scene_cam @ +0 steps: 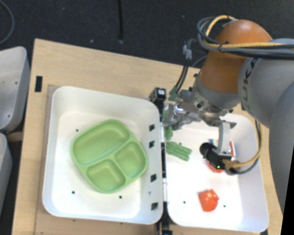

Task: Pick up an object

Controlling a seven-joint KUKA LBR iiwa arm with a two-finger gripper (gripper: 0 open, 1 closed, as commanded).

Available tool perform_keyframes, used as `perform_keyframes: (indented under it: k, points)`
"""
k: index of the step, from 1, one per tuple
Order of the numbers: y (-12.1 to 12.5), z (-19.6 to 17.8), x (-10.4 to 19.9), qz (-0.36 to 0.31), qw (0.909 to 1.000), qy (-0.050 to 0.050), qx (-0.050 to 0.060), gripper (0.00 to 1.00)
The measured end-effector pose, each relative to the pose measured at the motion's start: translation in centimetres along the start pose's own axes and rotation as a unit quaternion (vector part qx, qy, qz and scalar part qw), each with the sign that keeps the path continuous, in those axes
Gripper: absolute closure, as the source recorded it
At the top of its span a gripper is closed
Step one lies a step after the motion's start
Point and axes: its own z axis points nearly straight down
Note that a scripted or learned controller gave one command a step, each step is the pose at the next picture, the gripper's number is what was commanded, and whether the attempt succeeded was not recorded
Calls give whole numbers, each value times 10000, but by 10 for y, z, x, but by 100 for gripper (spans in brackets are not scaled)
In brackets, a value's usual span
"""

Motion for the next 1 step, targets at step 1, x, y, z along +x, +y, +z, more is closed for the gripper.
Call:
perform_keyframes:
  k: [1]
  points:
    - [-2, 7, 49, -2, 10000, 3, 1, 100]
